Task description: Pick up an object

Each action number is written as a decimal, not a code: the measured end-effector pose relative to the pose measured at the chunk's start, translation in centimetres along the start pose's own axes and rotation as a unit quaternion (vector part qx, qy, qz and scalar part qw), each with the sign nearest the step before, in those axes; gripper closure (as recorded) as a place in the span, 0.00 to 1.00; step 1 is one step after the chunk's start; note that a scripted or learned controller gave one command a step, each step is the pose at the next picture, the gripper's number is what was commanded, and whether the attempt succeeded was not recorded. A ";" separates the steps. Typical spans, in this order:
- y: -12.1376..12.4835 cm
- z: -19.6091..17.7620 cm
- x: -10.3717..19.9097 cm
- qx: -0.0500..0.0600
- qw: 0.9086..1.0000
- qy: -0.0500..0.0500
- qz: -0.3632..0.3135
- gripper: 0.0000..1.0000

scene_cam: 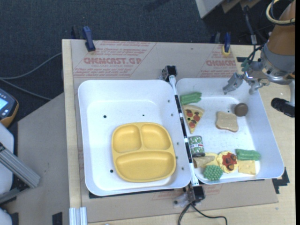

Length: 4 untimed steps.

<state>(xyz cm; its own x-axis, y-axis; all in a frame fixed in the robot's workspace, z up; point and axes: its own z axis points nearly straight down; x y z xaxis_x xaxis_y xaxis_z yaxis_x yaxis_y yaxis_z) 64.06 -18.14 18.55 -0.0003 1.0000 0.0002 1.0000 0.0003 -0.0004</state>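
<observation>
Nearest to me, along the front of the right bin (pixel 269 146), sits a cluster of toy food: a bunch of green peas (pixel 213 172), a small round pizza (pixel 228 160), a yellow cheese block (pixel 248 167) with a green bean pod (pixel 247 154) just above it, and a little can (pixel 195 146) lying against the divider. In the left bin (pixel 93 125) a yellow divided plate (pixel 142 151) rests toward the front. Further back in the right bin lie a slice of toast (pixel 227 121), a pizza slice (pixel 192 116), a brown ball (pixel 241 109) and a green leafy piece (pixel 191 98) near the far corner. Beyond those, the jaws (pixel 244 83) hang over the back right edge of that bin, spread open with nothing between them, close to the brown ball but not touching it. Both bins sit on a board-covered surface (pixel 140 60).
</observation>
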 end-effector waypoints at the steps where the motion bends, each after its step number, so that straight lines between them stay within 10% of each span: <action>1: -3.9 10.6 -2.8 0.002 1.000 0.002 0.003 0.00; 4: -8.4 9.8 7.0 -0.003 1.000 -0.001 0.001 0.00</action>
<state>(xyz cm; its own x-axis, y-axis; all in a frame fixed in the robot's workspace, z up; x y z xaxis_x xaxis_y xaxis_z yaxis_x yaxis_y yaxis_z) 55.68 -11.13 8.75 0.0012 1.0000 -0.0014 1.0000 -0.0012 0.0059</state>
